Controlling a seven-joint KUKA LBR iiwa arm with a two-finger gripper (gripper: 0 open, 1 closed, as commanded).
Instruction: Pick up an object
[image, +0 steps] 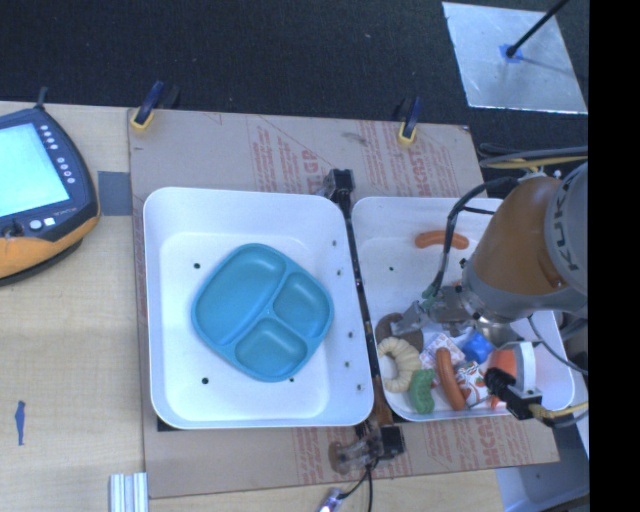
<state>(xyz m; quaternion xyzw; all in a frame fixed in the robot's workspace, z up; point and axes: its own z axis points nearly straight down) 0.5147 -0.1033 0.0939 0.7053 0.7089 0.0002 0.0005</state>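
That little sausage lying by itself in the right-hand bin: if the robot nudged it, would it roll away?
Probably, somewhat. The sausage looks rounded and thin, lying alone on the smooth floor of the right bin, so a sideways push would likely roll it. It looks like a toy, so likely light and stiff. Its glossy surface might slip from a pinch.

Two bins sit side by side on the surface (70, 330). The left bin (160, 300) holds a divided plate (262, 312) near its middle. The right bin (385, 240) holds a sausage (441, 240) toward its far side and a heap of small food items (435, 375) along its near edge. A handheld control pendant (40, 195) lies well left of both bins.
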